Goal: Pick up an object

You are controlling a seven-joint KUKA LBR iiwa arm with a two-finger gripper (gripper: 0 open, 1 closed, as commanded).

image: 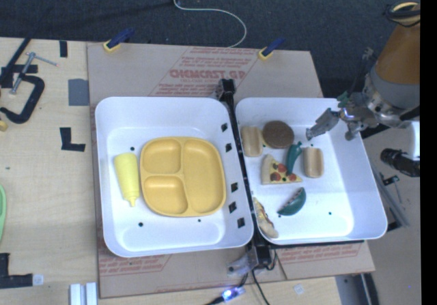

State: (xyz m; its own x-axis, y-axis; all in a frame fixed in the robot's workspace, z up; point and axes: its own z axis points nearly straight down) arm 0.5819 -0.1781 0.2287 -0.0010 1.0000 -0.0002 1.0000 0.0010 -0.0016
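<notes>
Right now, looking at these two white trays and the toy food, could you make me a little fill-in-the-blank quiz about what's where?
1. The yellow divided plate lies in the ____ bin.
2. Beside the plate, on its left, lies a yellow ____.
3. The pizza slice lies in the ____ bin.
4. The gripper hangs over the right bin, near the brown round ____.

Missing words: left; bottle; right; patty
</notes>
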